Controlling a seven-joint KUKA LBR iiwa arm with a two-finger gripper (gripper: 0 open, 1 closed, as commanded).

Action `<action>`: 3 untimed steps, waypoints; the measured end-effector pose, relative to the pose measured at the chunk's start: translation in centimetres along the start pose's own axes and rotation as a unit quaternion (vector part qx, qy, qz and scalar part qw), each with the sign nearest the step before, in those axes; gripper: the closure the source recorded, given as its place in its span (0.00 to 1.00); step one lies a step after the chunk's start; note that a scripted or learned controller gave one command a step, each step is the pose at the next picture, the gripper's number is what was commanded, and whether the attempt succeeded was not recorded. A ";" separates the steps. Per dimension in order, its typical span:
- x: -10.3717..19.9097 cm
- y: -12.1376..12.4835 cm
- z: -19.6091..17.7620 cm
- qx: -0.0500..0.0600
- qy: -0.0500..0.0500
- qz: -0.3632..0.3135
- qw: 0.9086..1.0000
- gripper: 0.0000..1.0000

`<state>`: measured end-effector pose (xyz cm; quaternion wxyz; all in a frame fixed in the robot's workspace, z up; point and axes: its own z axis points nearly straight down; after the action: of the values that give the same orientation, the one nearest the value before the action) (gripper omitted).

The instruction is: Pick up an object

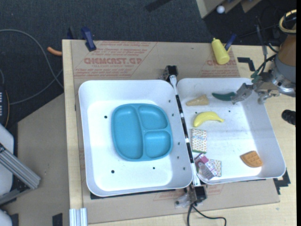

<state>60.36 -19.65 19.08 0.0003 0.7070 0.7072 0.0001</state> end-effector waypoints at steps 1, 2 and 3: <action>6.6 5.8 4.6 0.000 0.001 -0.001 1.000 0.00; 2.3 6.5 10.1 -0.002 0.000 -0.001 1.000 0.00; 9.3 0.7 10.6 0.001 0.001 0.000 1.000 0.00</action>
<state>61.10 -10.33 8.44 -0.0011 0.7067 0.7075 0.0000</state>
